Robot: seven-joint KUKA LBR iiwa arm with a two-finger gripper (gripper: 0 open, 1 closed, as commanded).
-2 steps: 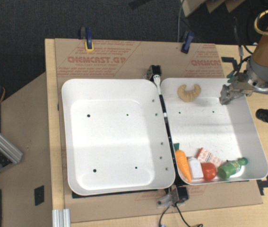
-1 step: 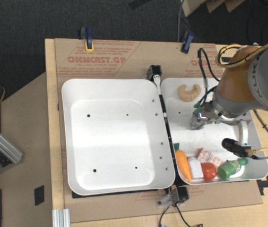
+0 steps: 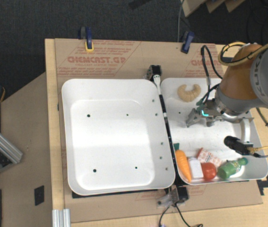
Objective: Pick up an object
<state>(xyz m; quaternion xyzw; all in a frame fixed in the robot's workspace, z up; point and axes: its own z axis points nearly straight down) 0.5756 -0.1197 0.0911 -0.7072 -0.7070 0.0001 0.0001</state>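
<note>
The things to pick all lie in the right bin point(image 3: 196, 137). A pale, crescent-shaped pastry point(image 3: 189, 92) sits alone near its far edge, and the others crowd along the near edge: an orange carrot point(image 3: 182, 164) lies against the wall shared with the left bin point(image 3: 110, 141), a white and red packet point(image 3: 203, 156) is just beside it, a red tomato-like piece point(image 3: 209, 171) touches the packet, and a green bottle-shaped thing point(image 3: 230, 169) is towards the near right corner. Between the pastry and that near row runs a broad stretch of bare white floor. The gripper point(image 3: 201, 119) hangs over it, nearer the pastry than the row and apart from both. Its fingers point(image 3: 192, 119) are spread and released, gripping no object. The grey arm with its orange band point(image 3: 237, 79) comes in over the right rim and covers that side of the bin. The left bin shows plain white floor from wall to wall, marked by a few small dark dots. Both bins rest on the brown board of the table point(image 3: 124, 56), which has blue clamps point(image 3: 87, 36) on its far edge.
</note>
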